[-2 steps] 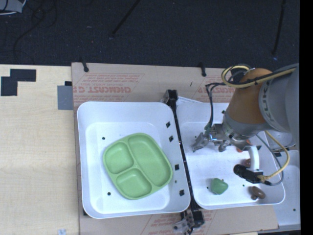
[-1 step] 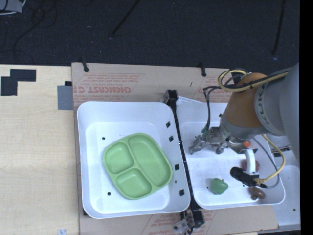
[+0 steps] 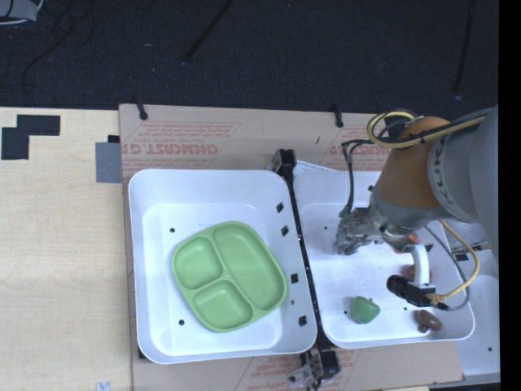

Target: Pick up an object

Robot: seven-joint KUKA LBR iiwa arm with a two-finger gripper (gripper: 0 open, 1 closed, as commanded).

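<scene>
My gripper (image 3: 352, 238) hangs low over the upper left part of the right bin (image 3: 326, 300), the grey and orange arm reaching in from the right. A small green rounded object (image 3: 365, 309) lies near the bin's front wall, below and slightly right of the gripper and apart from it. A small brown object (image 3: 427, 322) rests in the front right corner of that bin. The gripper's metal parts are too small and dark to read, and nothing visible sits in them.
The left bin (image 3: 155, 218) holds a light green divided plate (image 3: 229, 275) with three compartments. A black divider rail (image 3: 295, 243) runs between the bins. Cardboard (image 3: 203, 141) lies under both, on a pale wooden bench (image 3: 57, 259).
</scene>
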